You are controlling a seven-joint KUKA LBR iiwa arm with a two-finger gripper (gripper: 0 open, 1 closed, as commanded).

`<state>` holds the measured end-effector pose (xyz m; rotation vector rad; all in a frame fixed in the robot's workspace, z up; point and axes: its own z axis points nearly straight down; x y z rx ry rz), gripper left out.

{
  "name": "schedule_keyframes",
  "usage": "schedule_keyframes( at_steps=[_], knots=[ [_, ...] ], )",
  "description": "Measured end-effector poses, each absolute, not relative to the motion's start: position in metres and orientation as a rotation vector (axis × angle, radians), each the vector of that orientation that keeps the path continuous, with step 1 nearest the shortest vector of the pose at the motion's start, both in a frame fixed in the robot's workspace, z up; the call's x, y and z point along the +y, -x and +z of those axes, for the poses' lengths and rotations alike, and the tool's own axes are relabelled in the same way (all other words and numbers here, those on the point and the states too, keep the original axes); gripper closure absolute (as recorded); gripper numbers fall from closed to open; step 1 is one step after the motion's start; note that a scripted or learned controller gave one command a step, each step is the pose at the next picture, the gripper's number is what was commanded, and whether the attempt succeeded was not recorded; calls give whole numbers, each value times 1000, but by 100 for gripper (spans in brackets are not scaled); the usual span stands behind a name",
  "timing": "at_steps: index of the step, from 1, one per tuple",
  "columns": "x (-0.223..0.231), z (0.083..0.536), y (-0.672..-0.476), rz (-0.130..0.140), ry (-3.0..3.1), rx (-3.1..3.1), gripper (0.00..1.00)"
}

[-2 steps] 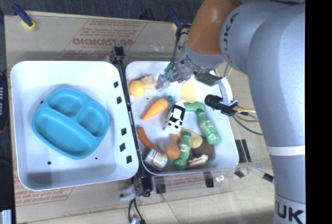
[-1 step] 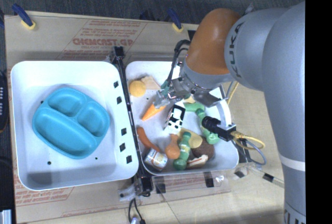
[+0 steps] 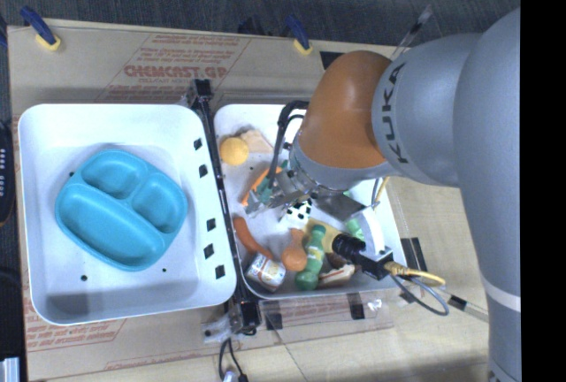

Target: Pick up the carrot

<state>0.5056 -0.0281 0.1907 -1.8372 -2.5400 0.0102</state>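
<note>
In the right bin (image 3: 232, 118), the carrot (image 3: 263, 180) shows as a short orange piece with a green end, lying near the bin's left wall and partly covered by the arm's wrist. The gripper (image 3: 265, 198) is low inside this bin, directly over and beside the carrot's lower end. Its tip is tangled visually with the clutter, so I cannot make out whether anything is held. The large grey arm with its orange band (image 3: 349, 119) hides the middle and right of the bin.
A blue divided plate (image 3: 121, 207) lies in the left bin (image 3: 44, 128). Around the gripper are a yellow ball (image 3: 234, 150), a long orange-red piece (image 3: 246, 235), a white die (image 3: 301, 210), a can (image 3: 265, 271), a green bottle (image 3: 311, 258) and a round orange fruit (image 3: 294, 259).
</note>
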Motion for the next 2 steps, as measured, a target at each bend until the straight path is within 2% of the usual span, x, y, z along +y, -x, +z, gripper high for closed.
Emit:
schedule_keyframes(
  at_steps=[1, 2],
  knots=[
    [36, 191, -542, 10, 1972, -2441, 100],
    [-61, 237, -494, 12, 2223, -2218, 100]
  ],
)
